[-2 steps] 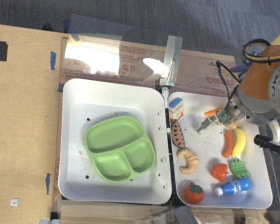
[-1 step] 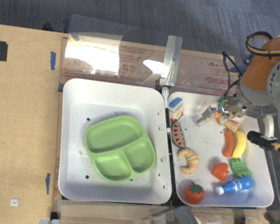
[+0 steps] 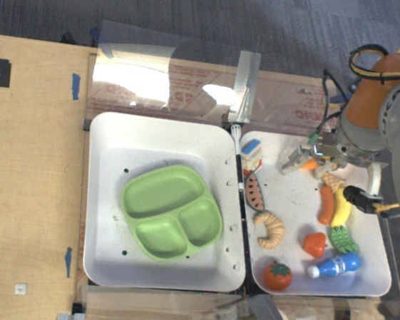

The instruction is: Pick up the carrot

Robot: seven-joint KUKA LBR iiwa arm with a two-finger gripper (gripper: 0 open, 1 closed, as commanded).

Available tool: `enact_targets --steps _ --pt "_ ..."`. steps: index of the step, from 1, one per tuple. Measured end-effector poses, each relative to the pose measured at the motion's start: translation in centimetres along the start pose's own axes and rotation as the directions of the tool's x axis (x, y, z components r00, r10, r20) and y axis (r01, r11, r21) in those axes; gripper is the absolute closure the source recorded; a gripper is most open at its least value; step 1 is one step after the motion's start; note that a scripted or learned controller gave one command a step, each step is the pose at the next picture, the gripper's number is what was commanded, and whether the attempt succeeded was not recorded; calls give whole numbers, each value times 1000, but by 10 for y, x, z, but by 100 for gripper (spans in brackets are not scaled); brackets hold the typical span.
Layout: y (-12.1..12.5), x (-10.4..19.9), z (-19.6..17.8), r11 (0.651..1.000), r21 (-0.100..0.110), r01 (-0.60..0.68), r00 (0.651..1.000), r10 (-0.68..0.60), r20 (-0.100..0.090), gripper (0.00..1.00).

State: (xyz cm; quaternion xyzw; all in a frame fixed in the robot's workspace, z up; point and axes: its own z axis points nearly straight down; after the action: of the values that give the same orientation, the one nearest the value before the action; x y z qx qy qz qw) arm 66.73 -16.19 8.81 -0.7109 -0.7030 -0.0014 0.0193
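The carrot (image 3: 325,204), a slim orange toy, lies lengthwise in the right part of the right bin (image 3: 379,284). A yellow banana-like toy (image 3: 341,211) lies against its right side. My gripper (image 3: 297,161) hangs over the back of the same bin, up and to the left of the carrot and apart from it. The grey arm with its orange band (image 3: 380,90) comes in from the upper right. Nothing shows in the gripper.
The right bin also holds a small bottle (image 3: 249,154), a watermelon slice (image 3: 254,191), a croissant (image 3: 271,229), a tomato (image 3: 279,275), a red toy (image 3: 314,243), a green leafy toy (image 3: 343,240) and a blue bottle (image 3: 335,266). A green divided plate (image 3: 171,210) lies in the left bin.
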Motion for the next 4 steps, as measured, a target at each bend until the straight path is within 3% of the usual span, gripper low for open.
enact_targets --steps 1,2,3,4 --pt "1 -28 1 983 -28 -179 983 180 21 0" --pt "2 -29 -12 983 -30 -178 983 179 28 100" --pt "0 37 -31 992 -30 -124 992 125 23 100" --pt "-1 34 -29 991 -28 -128 991 129 25 0"
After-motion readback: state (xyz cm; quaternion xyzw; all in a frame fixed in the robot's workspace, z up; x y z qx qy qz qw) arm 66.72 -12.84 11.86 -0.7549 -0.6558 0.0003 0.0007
